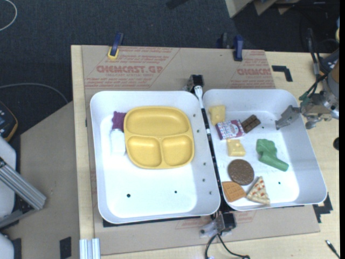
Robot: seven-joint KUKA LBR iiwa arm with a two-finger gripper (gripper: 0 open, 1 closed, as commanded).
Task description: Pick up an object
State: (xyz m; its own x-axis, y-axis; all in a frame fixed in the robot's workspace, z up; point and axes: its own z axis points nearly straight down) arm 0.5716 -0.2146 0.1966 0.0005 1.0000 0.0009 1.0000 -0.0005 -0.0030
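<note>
From my feed the light is bright and even from overhead, washing the two white bins [108, 198] nearly featureless with only faint soft shadows under the yellow tray [159, 136], while the dark floor [54, 15] stays dim and the whole frame looks slightly soft.

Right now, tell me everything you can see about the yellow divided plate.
The yellow divided plate looks like matte plastic with rounded corners. It has three compartments: one wide section across the far side and two smaller ones on the near side. It lies flat in the upper part of the left bin. A purple item and a white item sit against its left edge.
</note>
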